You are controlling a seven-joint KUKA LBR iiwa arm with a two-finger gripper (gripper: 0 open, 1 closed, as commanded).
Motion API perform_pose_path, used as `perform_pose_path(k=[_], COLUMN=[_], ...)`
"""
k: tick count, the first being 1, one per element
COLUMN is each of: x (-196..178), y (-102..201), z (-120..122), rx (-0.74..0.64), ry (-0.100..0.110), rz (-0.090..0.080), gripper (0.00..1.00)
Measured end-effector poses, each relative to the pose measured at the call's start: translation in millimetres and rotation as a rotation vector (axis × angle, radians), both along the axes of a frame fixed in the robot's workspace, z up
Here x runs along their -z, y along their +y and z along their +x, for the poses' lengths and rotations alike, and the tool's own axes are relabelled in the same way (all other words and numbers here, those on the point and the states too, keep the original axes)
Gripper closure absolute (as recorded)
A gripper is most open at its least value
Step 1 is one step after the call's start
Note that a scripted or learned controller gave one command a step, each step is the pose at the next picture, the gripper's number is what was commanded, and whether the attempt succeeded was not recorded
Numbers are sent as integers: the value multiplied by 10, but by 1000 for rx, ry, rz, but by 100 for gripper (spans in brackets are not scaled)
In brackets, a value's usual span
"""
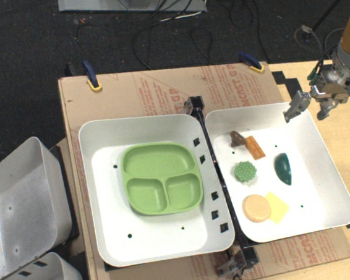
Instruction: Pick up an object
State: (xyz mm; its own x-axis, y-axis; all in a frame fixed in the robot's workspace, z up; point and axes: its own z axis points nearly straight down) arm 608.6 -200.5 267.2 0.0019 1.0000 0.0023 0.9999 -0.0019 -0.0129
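Approach step, nothing picked yet.
Gripper (308, 105) open, empty, at right bin's (332, 213) one o'clock; next: descent toward dark green piece (282, 168).

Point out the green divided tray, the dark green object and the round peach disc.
green divided tray (160, 159): camera view, on its large upper compartment.
dark green object (282, 168): camera view, middle of its body.
round peach disc (256, 208): camera view, centre of its top face.

Divided tray (162, 177): pale green
Bumpy ball (245, 172): green
Teardrop piece (283, 168): dark teal
Disc (256, 208): peach
Square (278, 207): yellow
Block (253, 147): orange
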Motion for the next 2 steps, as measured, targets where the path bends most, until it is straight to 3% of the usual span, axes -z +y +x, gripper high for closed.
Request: perform_pose_path(k=[1,2], x=[-79,535], y=[9,-34], z=[23,18], rx=[-3,-1], ry=[-13,-11], rz=[-3,-2], gripper=[0,0])
